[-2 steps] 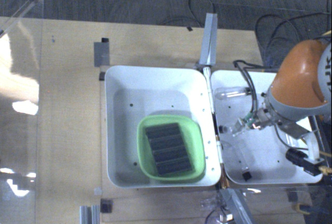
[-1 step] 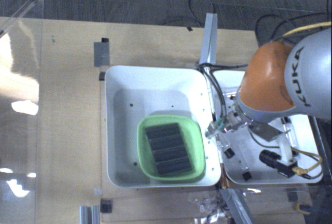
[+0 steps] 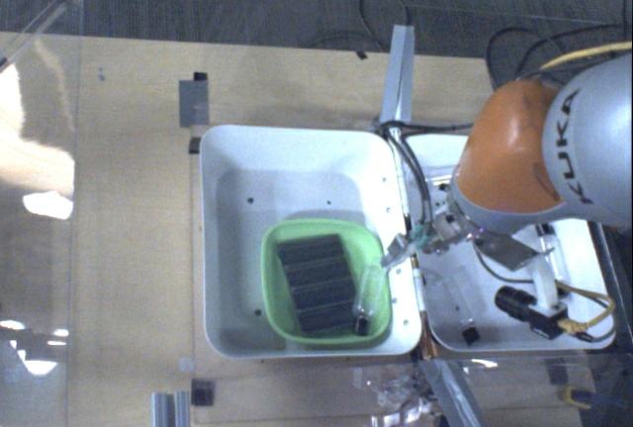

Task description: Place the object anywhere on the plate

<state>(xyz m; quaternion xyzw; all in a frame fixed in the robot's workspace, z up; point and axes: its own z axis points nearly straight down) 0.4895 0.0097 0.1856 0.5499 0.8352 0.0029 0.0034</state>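
- The block (image 3: 316,285), dark and ribbed, I take to be the task's thing. It lies flat in the plate (image 3: 269,267), near its middle and a little turned against the rim.
- A clear tube (image 3: 364,301) with a dark tip lies along the right side of the plate, just beside the block. I cannot tell if it touches the block.
- The green plate stands in the lower half of the left bin (image 3: 227,208), close to the wall it shares with the right bin (image 3: 445,344).
- The jaws hang over that shared wall, just beside the plate's right rim. I cannot tell how far open they are, or if they have hold of anything.
- The arm (image 3: 514,158) covers much of the right bin, where a small black piece (image 3: 471,335) lies.
- Judging from this, the placing looks nearly done. A good finish would be to rise straight up first, then go sideways, so that nothing catches the tube, the rim or the bin wall.
- The plate looks light, so a push from the side could slide it.
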